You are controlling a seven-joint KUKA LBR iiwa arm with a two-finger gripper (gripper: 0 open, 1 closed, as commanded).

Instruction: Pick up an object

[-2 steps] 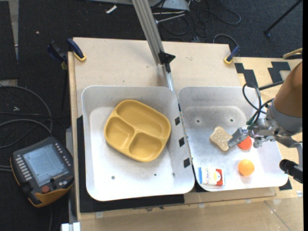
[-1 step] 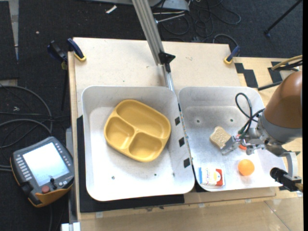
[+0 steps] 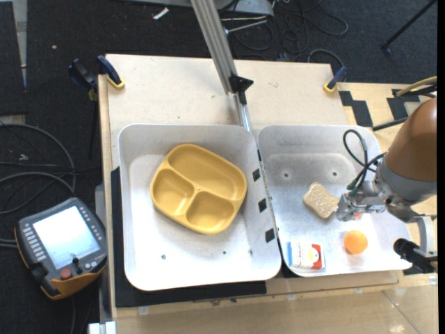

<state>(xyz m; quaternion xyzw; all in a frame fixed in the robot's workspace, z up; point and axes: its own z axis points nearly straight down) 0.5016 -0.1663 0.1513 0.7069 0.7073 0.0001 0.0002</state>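
In the right bin (image 3: pixel 299 145), the pincer (image 3: pixel 350 211) sits low just beside a tan sponge (image 3: pixel 320 200); whether it is clenched or released cannot be told. An orange ball (image 3: pixel 355 242) lies near, and a small carton (image 3: pixel 306 255) by the front rim.

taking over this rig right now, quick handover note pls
Gripper: low in the right bin, beside the tan sponge; nothing visibly held, finger state unclear.
Things: sponge mid right bin, orange ball just below the gripper, small white card at the bin's front edge. Yellow divided plate sits in the left bin.
Done: nothing lifted.
Left: grasp one object and raise it.
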